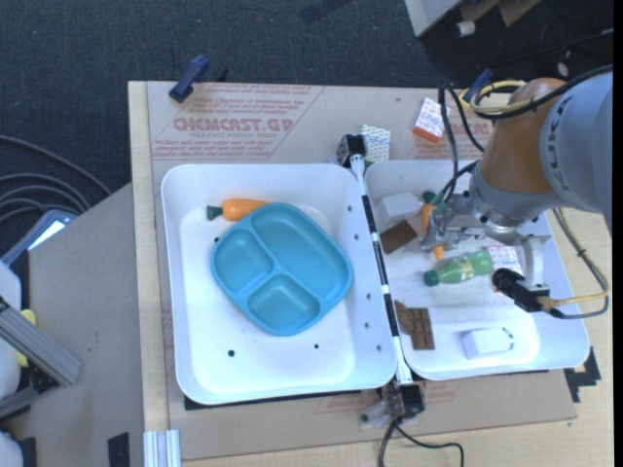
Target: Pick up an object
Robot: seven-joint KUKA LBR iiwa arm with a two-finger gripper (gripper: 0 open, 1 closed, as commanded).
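Lying on its side, green bottle point(460, 268) points cap-left beneath gripper point(443, 230), whose grip state is unclear.

Dark carpet floor point(88, 37) surrounds the bench point(156, 125) — black cables point(39, 178), perhaps, at left.

Hidden and cut-off parts

The arm point(545, 144) runs off the right edge and covers the pincer point(440, 230), so its fingers cannot be made out. The carrot point(237, 208) is partly tucked under the blue tray point(280, 268). The bottle's point(459, 269) label is too blurred to read.
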